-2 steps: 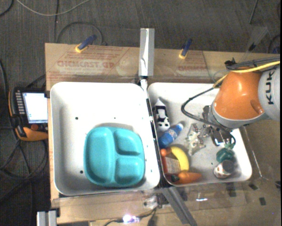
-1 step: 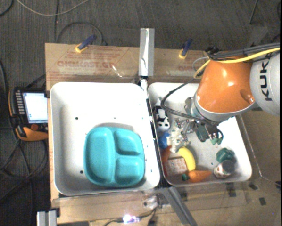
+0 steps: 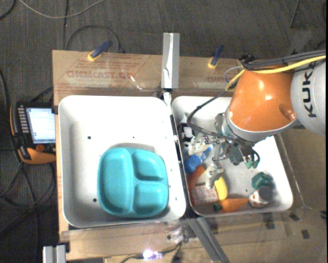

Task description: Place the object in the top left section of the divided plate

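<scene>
Plate [image 3: 132, 182] sits in the left bin [image 3: 76, 114]; your claw [image 3: 216, 163] hangs over the right bin's [image 3: 282, 199] clutter, grip state untellable. Pick one isolated piece, then aim for the plate's top-left section.

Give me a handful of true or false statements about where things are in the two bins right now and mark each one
1. The teal divided plate lies in the left bin. True.
2. A toy already sits in a section of the plate. False: all of its sections are bare.
3. The claw is over the right bin, among the toys. True.
4. The yellow toy and the orange carrot-like toy lie in the left bin. False: both lie in the right bin.
5. The arm's orange band is over the left bin. False: it is above the right bin.
</scene>
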`<state>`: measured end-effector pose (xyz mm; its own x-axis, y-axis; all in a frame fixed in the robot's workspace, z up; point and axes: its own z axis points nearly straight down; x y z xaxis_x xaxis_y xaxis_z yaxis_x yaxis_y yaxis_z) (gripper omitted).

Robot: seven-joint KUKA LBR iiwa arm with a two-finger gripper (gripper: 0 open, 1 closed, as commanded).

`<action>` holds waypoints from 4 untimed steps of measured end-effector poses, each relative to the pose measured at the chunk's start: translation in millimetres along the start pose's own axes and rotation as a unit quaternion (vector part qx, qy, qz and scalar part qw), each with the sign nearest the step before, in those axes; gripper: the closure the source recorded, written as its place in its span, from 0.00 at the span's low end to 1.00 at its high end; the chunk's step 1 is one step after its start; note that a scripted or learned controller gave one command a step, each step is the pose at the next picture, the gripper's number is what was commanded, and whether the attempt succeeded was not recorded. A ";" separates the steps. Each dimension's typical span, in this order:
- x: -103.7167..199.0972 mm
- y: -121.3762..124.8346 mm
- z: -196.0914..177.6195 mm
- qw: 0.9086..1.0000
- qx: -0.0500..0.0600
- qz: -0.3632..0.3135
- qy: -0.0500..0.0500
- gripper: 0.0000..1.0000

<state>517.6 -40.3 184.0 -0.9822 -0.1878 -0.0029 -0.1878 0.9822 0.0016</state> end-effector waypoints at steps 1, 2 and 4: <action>-1.7 0.9 -9.3 1.000 0.000 0.000 -0.002 1.00; -56.3 -55.9 -22.9 1.000 0.000 0.021 -0.001 1.00; -12.4 -189.4 91.3 0.996 0.004 0.083 -0.007 1.00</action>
<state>565.6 -223.8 92.4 -0.9996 -0.0222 -0.0168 -0.0221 0.9997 -0.0046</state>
